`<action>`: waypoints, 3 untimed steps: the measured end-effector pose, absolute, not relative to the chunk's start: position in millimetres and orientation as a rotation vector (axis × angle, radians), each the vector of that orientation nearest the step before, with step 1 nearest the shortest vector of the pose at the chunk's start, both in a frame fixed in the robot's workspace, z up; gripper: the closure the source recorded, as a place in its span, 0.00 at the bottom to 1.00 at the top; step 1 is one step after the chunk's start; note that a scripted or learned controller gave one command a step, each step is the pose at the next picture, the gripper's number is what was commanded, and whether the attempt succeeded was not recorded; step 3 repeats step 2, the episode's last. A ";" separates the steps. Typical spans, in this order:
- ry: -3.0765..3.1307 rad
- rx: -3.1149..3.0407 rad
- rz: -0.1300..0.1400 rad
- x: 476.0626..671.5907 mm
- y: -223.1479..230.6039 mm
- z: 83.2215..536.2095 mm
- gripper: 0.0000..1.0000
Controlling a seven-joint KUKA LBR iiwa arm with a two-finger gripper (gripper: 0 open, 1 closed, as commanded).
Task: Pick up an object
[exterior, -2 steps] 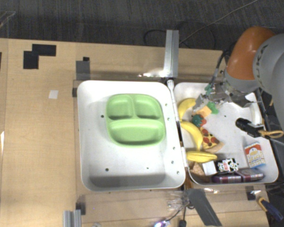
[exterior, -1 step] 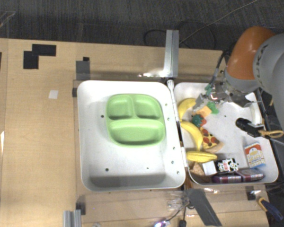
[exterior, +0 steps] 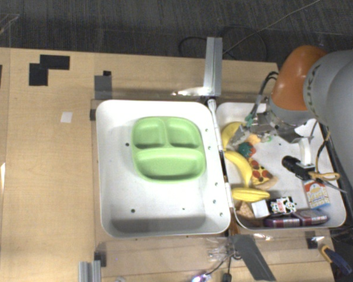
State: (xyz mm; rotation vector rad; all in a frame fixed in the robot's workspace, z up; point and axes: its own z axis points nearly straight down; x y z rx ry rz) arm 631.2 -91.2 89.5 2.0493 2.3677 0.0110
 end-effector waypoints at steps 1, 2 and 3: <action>2.369 2.042 0.020 633.7 -89.3 102.5 1.00; 2.417 1.999 0.008 631.5 -25.3 186.8 1.00; 2.417 1.999 0.008 631.5 -25.3 186.8 1.00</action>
